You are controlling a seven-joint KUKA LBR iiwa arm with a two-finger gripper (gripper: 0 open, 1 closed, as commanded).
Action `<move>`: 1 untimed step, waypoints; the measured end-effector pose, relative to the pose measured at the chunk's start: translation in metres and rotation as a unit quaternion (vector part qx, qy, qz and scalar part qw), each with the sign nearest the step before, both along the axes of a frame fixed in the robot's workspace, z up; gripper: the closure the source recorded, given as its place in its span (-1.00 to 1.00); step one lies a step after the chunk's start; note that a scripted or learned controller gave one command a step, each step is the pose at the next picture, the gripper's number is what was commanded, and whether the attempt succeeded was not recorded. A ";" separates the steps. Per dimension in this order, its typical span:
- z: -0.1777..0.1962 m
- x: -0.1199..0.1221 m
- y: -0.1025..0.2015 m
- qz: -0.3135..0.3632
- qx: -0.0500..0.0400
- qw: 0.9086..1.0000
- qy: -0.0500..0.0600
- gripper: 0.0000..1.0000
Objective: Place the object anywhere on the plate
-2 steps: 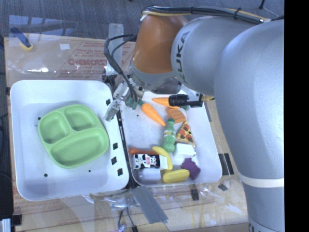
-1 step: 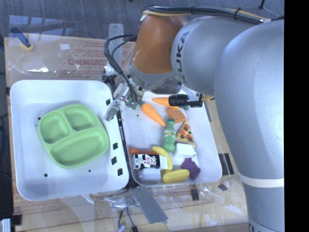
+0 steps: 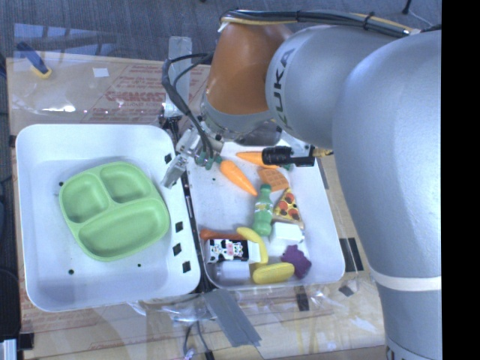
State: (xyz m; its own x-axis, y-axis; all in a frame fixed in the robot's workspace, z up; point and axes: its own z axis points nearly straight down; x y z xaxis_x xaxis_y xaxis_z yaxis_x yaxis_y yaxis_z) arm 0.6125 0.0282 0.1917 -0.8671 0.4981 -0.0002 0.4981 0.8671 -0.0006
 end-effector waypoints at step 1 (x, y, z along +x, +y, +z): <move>0.000 0.000 0.000 0.000 0.000 1.000 0.000 -1.00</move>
